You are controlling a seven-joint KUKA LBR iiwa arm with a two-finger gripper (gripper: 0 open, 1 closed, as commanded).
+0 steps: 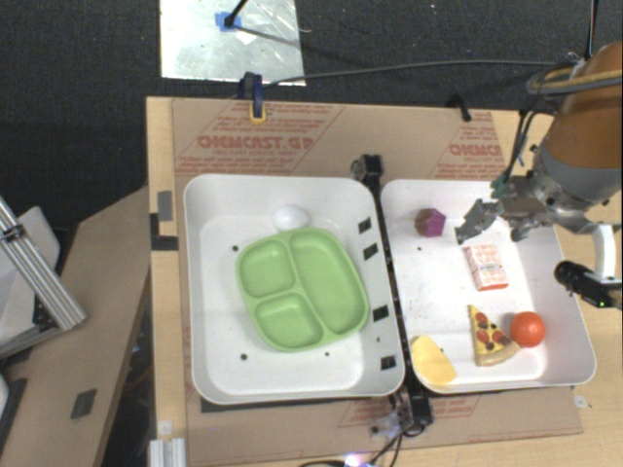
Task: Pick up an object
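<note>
Over the right bin (pixel 574 363), the gripper (pixel 501 217) hovers above a small red-and-white box (pixel 486 266); whether its fingers are apart I cannot tell. Part of the arm (pixel 584 125) is cut off at the frame's edge.

Two shallow white bins are sitting side by side on the table (pixel 165 377), on a sheet of printed cardboard. The left bin (pixel 209 261) is holding a green divided tray (pixel 302 288), with a small white egg-shaped object (pixel 289 218) lying just beyond the tray's far edge. The right bin (pixel 569 358) is carrying a purple object (pixel 430 223) near its far left corner, a small red-and-white box (pixel 485 266) in the middle, a pizza slice (pixel 489 336) with a red tomato (pixel 528 329) just beside it, and a yellow piece (pixel 432 360) at the near left corner. The arm is reaching in from the right, its claw (pixel 492 217) hanging over the right bin between the purple object and the box, just beyond the box's far end.
</note>
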